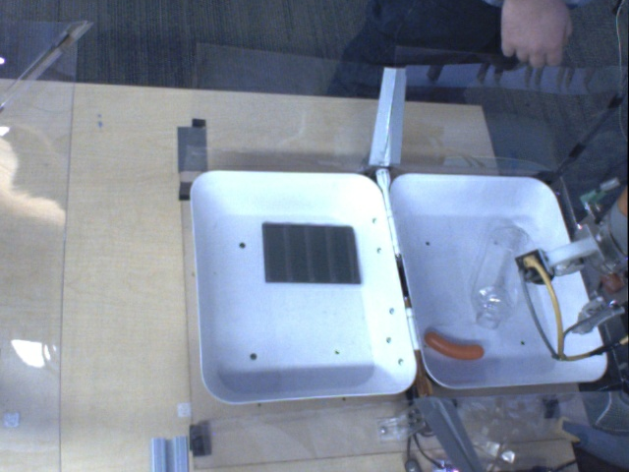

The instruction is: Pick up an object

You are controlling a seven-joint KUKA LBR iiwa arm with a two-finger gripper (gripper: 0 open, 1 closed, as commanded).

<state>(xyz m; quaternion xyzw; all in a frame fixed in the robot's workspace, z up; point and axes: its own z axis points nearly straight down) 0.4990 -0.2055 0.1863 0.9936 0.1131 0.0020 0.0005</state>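
Note:
An orange-red sausage-shaped object [454, 346] lies near the front edge of the right bin [442, 200]. A clear plastic bottle [496, 278] lies in the same bin, to the right of its middle, pointing roughly front to back. My gripper [596, 308] hangs over the right rim of that bin, right of the bottle and apart from both objects. Nothing shows between its fingers.
The left bin [221, 264] has a dark grey ribbed rectangle [311, 254] at its middle. A metal bar [388, 116] runs back from where the bins meet. A person's hand [536, 23] rests at the far edge of the bench.

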